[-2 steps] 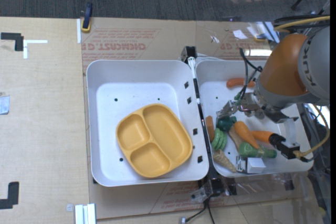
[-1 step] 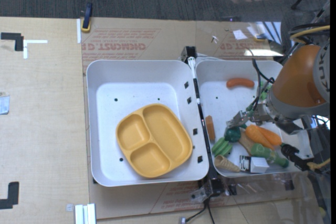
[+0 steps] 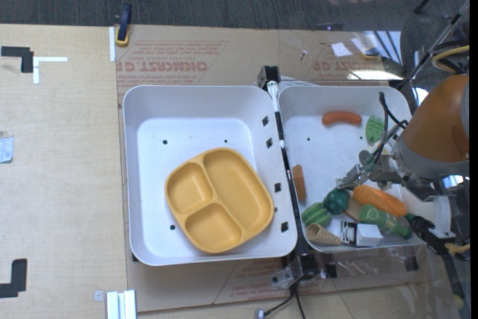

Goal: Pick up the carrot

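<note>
Where the right white bin (image 3: 328, 104) nears its front right corner, the orange tapered carrot (image 3: 379, 200) lies just beside the grey two-finger gripper (image 3: 364, 174); finger state indiscernible.

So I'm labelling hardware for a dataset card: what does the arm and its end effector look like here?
The arm is a rounded grey body with a broad orange band above the wrist. Dark cables run along its right side, one with a yellow stretch near the top. The end effector is a slim assembly of grey metal and black parts, reaching over the right bin.
</note>
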`<state>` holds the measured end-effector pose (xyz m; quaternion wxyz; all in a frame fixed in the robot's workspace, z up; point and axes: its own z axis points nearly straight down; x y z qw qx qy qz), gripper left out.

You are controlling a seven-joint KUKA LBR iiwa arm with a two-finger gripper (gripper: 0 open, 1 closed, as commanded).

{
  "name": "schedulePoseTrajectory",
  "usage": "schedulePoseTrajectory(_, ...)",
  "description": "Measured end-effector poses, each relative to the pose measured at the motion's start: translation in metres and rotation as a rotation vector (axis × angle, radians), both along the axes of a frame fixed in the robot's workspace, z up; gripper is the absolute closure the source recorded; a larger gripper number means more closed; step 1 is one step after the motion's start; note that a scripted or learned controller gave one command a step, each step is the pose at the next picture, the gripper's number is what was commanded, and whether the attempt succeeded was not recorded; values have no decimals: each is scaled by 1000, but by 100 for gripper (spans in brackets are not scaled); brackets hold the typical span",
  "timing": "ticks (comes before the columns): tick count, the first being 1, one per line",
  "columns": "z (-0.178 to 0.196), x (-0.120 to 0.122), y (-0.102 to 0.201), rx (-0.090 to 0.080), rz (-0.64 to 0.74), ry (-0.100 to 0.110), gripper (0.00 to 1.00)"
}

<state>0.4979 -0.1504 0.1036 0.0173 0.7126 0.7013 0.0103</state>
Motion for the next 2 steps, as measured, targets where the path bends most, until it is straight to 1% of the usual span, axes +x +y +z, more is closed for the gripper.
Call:
schedulePoseTrajectory(1,-11,-17,-21,10,-107,31,0)
schedulePoseTrajectory(2,2,-13,-23,5,-112,19,100)
